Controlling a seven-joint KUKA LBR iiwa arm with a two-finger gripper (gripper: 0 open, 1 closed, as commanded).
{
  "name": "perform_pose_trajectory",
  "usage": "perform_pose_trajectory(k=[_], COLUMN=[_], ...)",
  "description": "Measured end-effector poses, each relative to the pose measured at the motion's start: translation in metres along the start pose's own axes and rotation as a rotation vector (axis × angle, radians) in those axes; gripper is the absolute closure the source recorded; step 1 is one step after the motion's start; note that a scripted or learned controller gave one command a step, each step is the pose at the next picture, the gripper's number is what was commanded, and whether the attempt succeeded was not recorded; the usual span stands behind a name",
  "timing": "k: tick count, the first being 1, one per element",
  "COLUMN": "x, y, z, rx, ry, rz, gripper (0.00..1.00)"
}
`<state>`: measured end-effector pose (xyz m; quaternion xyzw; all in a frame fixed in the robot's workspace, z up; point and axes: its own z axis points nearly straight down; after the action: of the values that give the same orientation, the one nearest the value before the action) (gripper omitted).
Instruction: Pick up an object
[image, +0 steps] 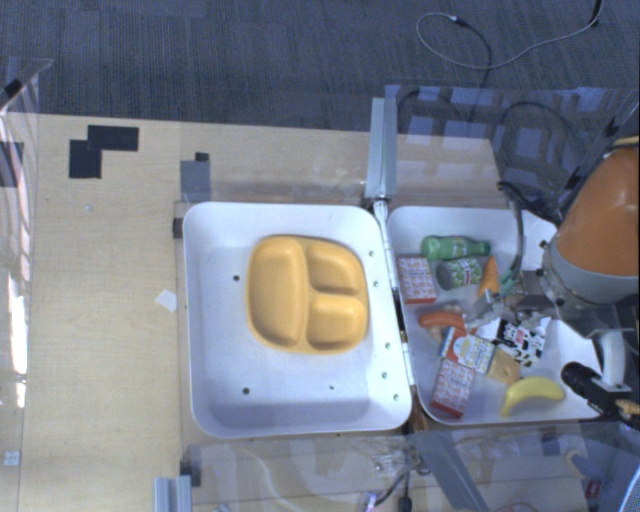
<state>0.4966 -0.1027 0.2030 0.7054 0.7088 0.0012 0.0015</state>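
Note:
The right bin (400, 225) holds a heap of small items. A green bottle (453, 246) lies at its far side, with a green can (460, 271) just below it and a red box (416, 279) to their left. Nearer the front are an orange sausage-like piece (440, 320), an orange-and-white carton (470, 351), a black-and-white cow-pattern carton (522, 339), a second red box (453, 387) and a yellow banana (531, 393). My gripper (514, 303) hangs low over the middle of the heap, beside a small carrot (489, 276) and just above the cow-pattern carton.
The left bin (215, 395) carries a yellow divided tray (305, 292) in its middle. The arm's grey body and orange band (600, 215) cover the right bin's right side. A metal divider (380, 150) stands between the bins at the back.

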Motion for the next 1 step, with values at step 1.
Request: perform_pose_trajectory(k=[1], x=[-0.0483], y=[0.0594], z=[0.1032], rx=[-0.01], ry=[-0.001], rz=[0.029], gripper=[0.0])
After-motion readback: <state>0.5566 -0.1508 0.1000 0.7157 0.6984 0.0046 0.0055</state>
